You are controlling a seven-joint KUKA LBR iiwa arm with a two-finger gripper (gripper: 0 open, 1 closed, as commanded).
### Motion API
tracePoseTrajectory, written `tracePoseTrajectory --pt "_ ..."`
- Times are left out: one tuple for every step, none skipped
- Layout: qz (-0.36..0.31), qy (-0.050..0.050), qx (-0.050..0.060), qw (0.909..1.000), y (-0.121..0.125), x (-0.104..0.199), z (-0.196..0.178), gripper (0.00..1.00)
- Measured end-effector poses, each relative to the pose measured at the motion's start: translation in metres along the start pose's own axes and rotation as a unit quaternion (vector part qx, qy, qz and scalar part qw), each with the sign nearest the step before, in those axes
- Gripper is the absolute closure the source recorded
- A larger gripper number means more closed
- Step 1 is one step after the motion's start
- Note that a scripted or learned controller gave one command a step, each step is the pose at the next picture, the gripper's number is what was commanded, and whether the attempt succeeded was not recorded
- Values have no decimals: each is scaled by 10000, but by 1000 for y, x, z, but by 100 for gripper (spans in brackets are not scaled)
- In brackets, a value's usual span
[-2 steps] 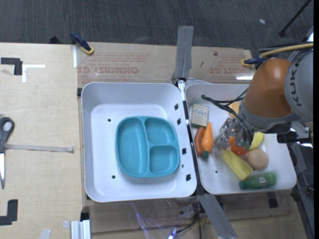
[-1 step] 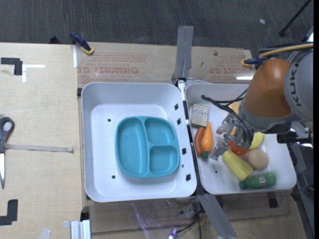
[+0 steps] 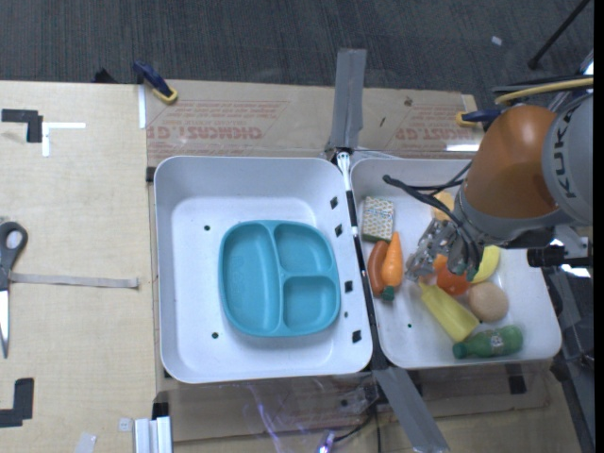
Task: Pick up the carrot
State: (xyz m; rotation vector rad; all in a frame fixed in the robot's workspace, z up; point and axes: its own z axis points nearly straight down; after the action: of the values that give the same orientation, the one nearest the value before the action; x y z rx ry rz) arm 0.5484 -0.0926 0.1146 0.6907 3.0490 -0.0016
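Reaching in from the right, the grey arm with its orange band hangs over the right white bin. Its tool points down into the middle of that bin, among the play food. You cannot tell if the tool is open or closed, because it is dark and mixed up with the things under it.

The carrot lies at the left side of the right bin, near the wall between the two bins. It is just to the left of the tool, touching a brown and orange piece beside it. A little checked block sits just above the carrot.

Under the tool there is something red-orange. A yellow piece lies slanted below it, a tan egg shape is to the right, and a green bottle lies near the bottom edge.

The left white bin holds a blue plate with three parts. Scissors lie far left on the table.
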Motion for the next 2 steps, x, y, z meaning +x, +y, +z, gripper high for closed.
tracePoseTrajectory --pt "2008 58 28 9796 60 -20 -77 100" --pt "2011 59 29 9795 60 -20 -77 0"
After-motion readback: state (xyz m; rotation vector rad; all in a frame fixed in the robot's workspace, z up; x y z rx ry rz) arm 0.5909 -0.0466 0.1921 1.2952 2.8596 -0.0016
